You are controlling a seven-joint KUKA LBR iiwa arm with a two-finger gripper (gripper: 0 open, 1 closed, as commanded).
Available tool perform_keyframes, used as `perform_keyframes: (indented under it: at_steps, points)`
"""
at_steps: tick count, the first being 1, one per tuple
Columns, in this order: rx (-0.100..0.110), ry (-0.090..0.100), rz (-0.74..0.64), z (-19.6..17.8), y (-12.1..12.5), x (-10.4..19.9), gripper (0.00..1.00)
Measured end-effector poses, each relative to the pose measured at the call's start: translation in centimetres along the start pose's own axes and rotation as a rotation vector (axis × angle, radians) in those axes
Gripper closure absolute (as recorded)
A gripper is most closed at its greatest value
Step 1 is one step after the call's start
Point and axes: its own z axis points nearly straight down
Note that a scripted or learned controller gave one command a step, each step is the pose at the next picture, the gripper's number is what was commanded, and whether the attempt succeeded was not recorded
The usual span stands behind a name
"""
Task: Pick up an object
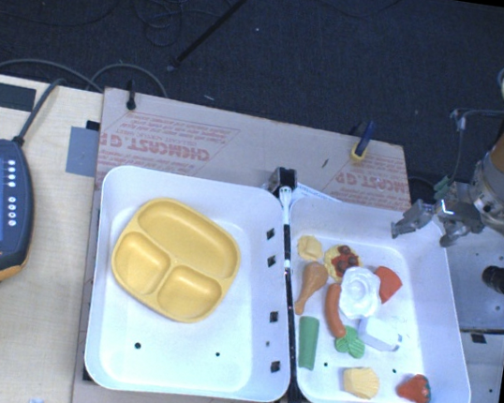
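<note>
I see the hand (pixel 431 221) up at the right bin's (pixel 452 375) far right corner, fingers spread open, nothing between them. The toy food (pixel 357 294) lies heaped in that bin — chicken leg, sausage, green stick, cheese, strawberry — well apart from the hand. The left bin (pixel 98 333) holds a yellow divided plate (pixel 175 258).

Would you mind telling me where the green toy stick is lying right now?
In the camera view, the green stick lies in the right bin, along its left wall, just below the drumstick and left of the sausage.
</note>
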Motion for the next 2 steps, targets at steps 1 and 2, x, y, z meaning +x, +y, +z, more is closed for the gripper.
perform_keyframes:
  at_steps: [1,2]
  points:
    - [-0.006,-0.001,-0.001,11.4,-2.5,7.2,0.0]
    - [0.003,0.001,0.003,12.7,-11.1,9.7,0.0]
